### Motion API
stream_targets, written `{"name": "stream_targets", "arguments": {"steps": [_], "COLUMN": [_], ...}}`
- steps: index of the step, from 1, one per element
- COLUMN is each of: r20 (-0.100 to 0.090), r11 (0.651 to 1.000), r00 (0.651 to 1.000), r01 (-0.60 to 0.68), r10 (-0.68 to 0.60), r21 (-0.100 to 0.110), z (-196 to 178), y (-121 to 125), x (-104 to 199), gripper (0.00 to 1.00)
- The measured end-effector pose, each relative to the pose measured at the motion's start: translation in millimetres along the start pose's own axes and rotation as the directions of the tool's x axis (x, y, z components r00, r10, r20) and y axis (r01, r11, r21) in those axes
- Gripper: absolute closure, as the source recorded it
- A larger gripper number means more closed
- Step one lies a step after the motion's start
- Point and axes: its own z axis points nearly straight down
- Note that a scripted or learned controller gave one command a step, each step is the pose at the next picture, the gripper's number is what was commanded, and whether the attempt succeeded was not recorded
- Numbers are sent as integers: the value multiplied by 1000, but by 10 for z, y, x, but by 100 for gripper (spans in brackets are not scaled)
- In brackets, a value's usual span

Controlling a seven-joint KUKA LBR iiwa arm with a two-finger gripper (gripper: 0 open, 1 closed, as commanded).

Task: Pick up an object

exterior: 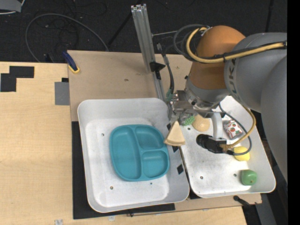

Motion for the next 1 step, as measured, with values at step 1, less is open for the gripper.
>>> {"name": "stream_targets", "arguments": {"steps": [1], "r20": [0], "r11": [1000], "r00": [1000], "r01": [0], "r10": [0], "r21": [-2], "z": [-1], "y": [268], "x": [572], "gripper": [100]}}
